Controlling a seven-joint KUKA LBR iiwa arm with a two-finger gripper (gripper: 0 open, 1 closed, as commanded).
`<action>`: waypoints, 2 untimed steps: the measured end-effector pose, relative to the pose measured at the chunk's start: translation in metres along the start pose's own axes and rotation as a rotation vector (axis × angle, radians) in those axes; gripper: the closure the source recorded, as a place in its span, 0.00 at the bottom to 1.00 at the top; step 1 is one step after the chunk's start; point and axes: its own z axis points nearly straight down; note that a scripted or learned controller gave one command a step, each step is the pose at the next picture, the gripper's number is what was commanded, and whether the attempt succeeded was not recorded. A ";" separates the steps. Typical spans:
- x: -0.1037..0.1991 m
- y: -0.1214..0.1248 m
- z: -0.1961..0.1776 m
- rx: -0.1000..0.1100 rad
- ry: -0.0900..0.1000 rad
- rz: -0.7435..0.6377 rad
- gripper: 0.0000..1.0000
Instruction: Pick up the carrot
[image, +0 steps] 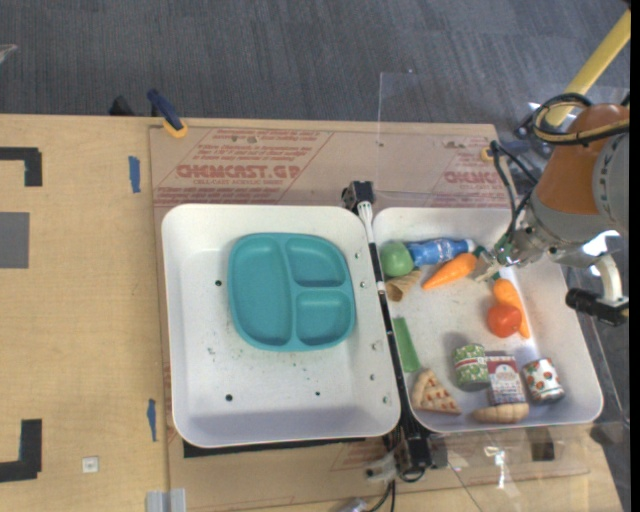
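teal divided plate (291, 290) in left bin (190, 330), pizza slice (434, 392), tomato (504, 320)

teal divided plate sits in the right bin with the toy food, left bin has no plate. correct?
Not quite. The camera view shows the teal divided plate in the left bin; the toy food, including the carrot, is in the right bin.
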 end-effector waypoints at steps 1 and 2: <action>0.026 0.027 -0.059 0.001 0.002 0.180 1.00; 0.005 0.045 -0.122 0.003 0.000 0.438 1.00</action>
